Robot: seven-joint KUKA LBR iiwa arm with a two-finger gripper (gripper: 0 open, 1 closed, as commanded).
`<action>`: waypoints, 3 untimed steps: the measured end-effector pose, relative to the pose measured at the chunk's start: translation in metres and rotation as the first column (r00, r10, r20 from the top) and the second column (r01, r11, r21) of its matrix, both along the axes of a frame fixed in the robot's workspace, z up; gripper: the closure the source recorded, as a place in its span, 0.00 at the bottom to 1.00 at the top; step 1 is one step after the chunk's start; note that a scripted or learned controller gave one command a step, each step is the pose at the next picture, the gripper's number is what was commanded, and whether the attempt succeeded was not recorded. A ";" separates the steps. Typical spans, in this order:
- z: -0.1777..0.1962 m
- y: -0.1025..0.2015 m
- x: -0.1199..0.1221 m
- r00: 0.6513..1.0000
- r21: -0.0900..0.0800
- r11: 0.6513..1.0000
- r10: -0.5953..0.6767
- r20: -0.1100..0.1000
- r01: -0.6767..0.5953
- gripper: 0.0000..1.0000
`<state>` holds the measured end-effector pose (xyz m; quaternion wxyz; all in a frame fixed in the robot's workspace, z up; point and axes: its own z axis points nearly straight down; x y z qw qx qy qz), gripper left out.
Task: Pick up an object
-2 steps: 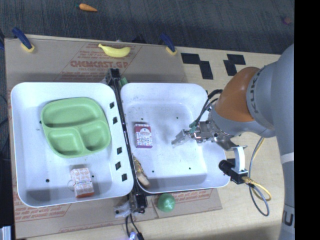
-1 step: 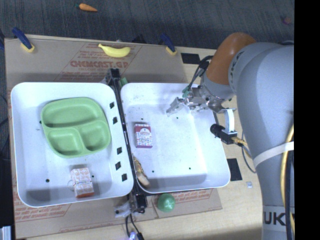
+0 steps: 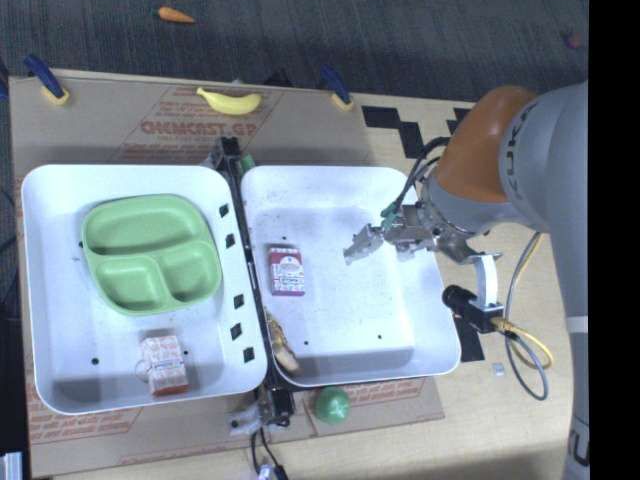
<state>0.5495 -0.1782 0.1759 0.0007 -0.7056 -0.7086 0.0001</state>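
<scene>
Small red packet [image 3: 287,271]: light, stiff, likely slick; best pinched across narrow sides. End effector [image 3: 362,245] state: cannot tell.

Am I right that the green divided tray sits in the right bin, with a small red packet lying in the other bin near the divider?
Not quite: the camera view shows the green divided tray in the left bin. The small red packet lies in the right bin, near the divider.
</scene>
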 end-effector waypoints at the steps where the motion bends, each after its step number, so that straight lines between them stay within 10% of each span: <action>1: -0.041 -0.033 -0.048 1.000 -0.001 1.000 0.001 -0.002 -0.001 0.00; 3: -0.084 -0.032 0.087 1.000 0.000 1.000 0.001 0.001 -0.001 0.00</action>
